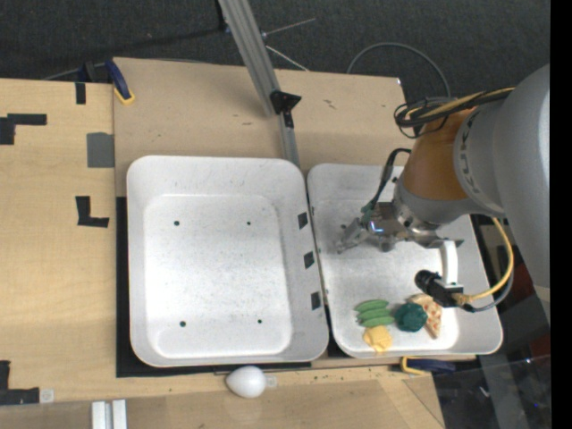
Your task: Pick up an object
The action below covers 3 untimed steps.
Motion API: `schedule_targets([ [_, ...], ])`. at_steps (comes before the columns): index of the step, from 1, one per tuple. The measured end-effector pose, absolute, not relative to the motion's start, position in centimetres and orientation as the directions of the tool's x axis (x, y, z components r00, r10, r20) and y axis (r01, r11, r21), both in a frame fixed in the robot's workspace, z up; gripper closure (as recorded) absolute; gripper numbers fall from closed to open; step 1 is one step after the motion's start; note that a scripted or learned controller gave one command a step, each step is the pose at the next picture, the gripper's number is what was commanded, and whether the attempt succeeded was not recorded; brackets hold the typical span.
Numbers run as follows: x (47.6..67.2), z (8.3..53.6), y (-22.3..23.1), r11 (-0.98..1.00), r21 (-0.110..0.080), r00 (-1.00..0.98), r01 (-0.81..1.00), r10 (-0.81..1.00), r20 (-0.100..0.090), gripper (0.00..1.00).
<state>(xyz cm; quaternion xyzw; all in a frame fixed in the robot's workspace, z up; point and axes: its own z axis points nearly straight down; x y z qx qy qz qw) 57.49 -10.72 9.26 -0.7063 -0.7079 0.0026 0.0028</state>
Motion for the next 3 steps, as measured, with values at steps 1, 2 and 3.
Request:
schedule_targets([
  [1, 57.5, 8.9, -10.7, 0.001, -0.002, -0.001, 1.000, 1.000, -0.001, 0.00],
  [2, 57.5, 9.9, -10.6, 0.002, -0.002, -0.002, 1.000, 1.000, 0.000, 1.00],
  [3, 57.9, 14.2, -10.8, 0.001, 0.002, -0.001, 1.000, 1.000, 0.000, 1.00],
])
